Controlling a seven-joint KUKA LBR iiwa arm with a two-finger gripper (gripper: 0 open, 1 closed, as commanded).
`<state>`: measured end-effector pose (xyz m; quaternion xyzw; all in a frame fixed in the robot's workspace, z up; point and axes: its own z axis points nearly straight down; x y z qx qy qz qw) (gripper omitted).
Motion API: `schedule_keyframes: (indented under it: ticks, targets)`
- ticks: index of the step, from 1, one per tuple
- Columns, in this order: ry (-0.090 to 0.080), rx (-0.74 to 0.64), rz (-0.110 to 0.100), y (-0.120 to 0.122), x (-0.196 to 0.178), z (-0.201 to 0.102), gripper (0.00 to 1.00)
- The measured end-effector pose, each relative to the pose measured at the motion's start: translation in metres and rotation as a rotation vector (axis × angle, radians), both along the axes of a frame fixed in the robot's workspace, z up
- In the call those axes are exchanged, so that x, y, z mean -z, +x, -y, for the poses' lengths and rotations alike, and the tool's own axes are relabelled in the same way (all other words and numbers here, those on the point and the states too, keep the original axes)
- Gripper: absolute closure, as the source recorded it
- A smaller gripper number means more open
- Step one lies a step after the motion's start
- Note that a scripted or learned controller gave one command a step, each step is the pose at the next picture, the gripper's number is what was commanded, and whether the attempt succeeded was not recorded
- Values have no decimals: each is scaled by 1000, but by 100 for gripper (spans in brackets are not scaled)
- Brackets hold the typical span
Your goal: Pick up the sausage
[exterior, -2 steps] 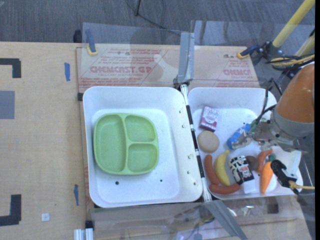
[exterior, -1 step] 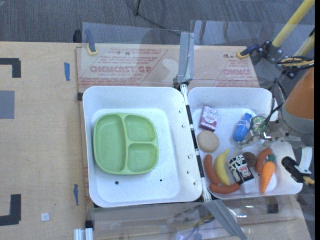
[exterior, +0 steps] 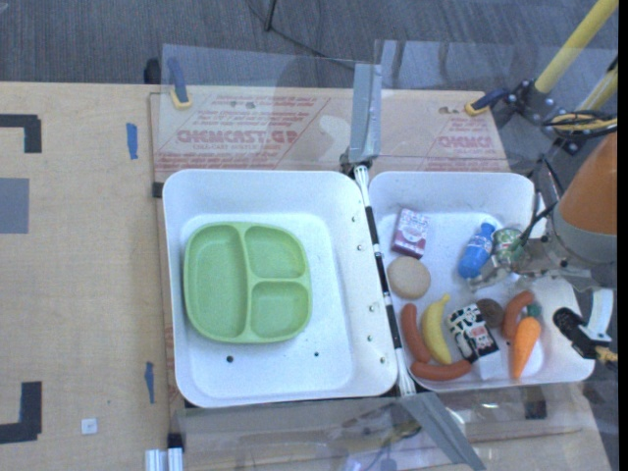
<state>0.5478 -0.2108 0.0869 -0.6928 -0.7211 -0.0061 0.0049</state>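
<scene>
Sausage (exterior: 410, 328) touches banana (exterior: 437, 330) — in right bin (exterior: 451, 189).

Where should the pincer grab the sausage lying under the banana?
Probably its middle, from straight above, closing across the thin width. The sausage lies flat and long beside the near wall of the right bin, with the banana and a small carton crowding its other side, so a sideways approach looks blocked.

Reaches in from the right edge with the grey arm (exterior: 589, 248), orange band (exterior: 601, 189) bulking above the wrist. Holds the gripper (exterior: 527, 261) out to the left of that wrist, angled downward, too small to read closely.
</scene>
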Motion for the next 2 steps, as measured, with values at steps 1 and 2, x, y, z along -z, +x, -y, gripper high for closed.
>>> schedule_keyframes:
  ticks: [1, 2]
  targets:
    - [2, 95, 3, -20, 0, -1, 0]
    - [-9, 101, 5, -21, -10, 4, 100]
